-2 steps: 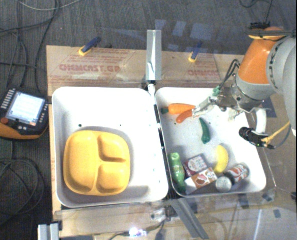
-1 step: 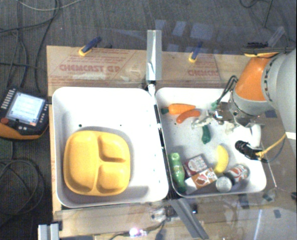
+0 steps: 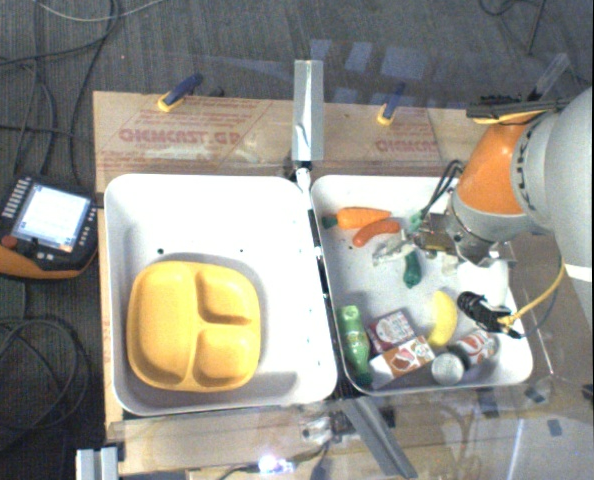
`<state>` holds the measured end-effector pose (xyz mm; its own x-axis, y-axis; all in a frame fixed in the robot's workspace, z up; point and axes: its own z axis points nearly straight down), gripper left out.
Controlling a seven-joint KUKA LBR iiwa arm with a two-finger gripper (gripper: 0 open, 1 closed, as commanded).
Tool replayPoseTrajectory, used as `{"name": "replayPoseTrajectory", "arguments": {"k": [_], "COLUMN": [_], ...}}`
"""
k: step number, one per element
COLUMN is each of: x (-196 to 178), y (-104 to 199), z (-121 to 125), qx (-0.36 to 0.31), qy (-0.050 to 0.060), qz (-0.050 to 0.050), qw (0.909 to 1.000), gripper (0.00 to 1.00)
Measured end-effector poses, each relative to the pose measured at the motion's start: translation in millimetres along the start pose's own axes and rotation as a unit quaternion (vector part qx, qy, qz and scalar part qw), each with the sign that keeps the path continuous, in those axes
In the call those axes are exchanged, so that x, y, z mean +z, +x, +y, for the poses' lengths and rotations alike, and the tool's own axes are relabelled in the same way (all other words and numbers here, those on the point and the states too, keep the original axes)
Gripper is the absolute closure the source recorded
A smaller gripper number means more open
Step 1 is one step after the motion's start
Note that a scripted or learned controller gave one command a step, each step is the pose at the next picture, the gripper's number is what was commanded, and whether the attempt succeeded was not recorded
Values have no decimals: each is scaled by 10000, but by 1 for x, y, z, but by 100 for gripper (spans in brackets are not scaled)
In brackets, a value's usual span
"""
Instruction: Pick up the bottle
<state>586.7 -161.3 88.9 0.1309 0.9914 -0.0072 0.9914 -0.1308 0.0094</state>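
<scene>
Two white bins [image 3: 117, 268] on cardboard-topped bench [image 3: 217, 138], dark carpet [image 3: 77, 48] around; claw [image 3: 402, 248] state unclear.

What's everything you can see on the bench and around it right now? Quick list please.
tray: 1, yellow, three compartments, in the left bin
left bin: 1, white
right bin: 1, white
bottle: 1, green, lying by the right bin's left wall, near the front
carrot: 1, orange, right bin's back left
banana: 1, yellow, right bin's middle
cartons: 2, red, front of the right bin beside the bottle
can: 1, red and white, right bin's front right
teach pendant: 1, orange and black, on the floor left of the bench
clamps: 2, blue and yellow, bench's back edge
gripper: 1, dark, over the right bin's back, apart from the bottle
</scene>
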Motion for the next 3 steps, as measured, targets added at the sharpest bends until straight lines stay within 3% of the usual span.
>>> {"name": "replayPoseTrajectory", "arguments": {"k": [1, 2, 3], "x": [0, -10, -136], "y": [-5, -7, 21], "z": [1, 1, -22], "qx": [284, 284, 74], "qy": [-7, -5, 52], "qz": [47, 27, 29], "qw": [9996, 9996, 10000], "gripper": [0, 100, 100]}}
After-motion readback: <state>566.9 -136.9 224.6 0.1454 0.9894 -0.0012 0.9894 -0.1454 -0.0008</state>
